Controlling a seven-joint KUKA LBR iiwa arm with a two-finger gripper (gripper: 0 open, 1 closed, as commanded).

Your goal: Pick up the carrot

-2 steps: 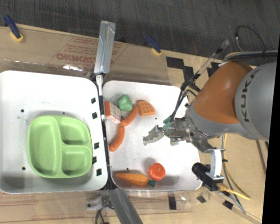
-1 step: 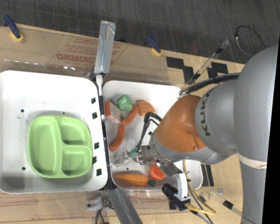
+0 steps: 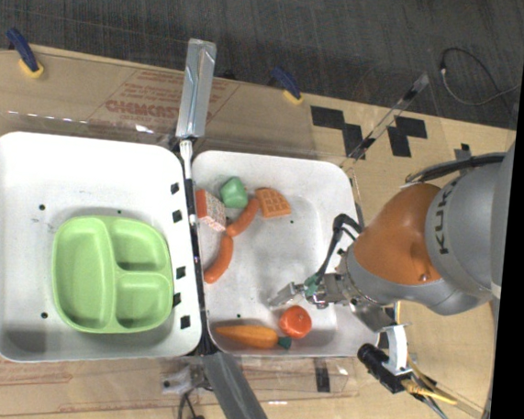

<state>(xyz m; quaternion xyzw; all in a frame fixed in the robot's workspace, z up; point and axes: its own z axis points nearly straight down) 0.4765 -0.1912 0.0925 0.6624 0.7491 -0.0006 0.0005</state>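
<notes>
The carrot (image 3: 246,336) lies on its side along the 6 o'clock wall of the right bin (image 3: 275,173), its green stalk end pointing toward 3 o'clock and almost touching a small orange-red round item (image 3: 295,321), which sits just beside it at about 2 o'clock. The pincer (image 3: 289,295) hangs low over the bin floor at roughly 1 o'clock from the carrot, apart from it, just beside the round item; whether its fingers are spread or pressed together cannot be told, and nothing is visible between them. The arm (image 3: 425,243) enters from 3 o'clock, its orange band above the wrist. In the 12 o'clock half of the right bin lie a green block-like item (image 3: 234,192), a waffle-shaped piece (image 3: 273,203) and a long orange-red sausage (image 3: 228,242), with a small red-and-white item (image 3: 208,211) against the 9 o'clock wall. The left bin (image 3: 26,172) holds a green divided plate (image 3: 114,275). Both bins rest on the cardboard-covered bench (image 3: 89,86)
</notes>
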